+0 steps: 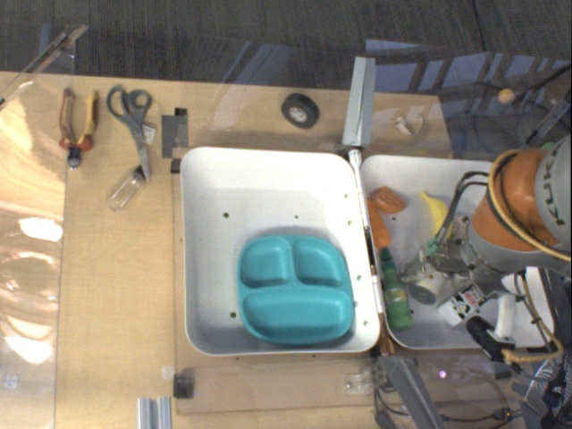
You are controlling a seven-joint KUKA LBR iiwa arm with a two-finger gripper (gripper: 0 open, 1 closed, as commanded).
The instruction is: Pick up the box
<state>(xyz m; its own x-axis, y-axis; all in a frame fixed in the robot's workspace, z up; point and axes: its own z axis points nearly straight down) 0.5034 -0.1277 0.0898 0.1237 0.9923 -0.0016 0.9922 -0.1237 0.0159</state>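
Teal tray (pixel 295 289) sits in the near half of the left bin (pixel 206 204), clear of the work. In the right bin (pixel 420 177), a small white printed box (pixel 461 304) lies toward the near wall, right of a green bottle (pixel 394 289). The pincer (pixel 436 264) hangs low just left of the box, probably lining up a grasp. Whether it is wide or narrow cannot be told.

The arm (pixel 527 208) — cut off at the right edge — hides the right bin's (pixel 407 170) right side and half the white box (pixel 463 304).
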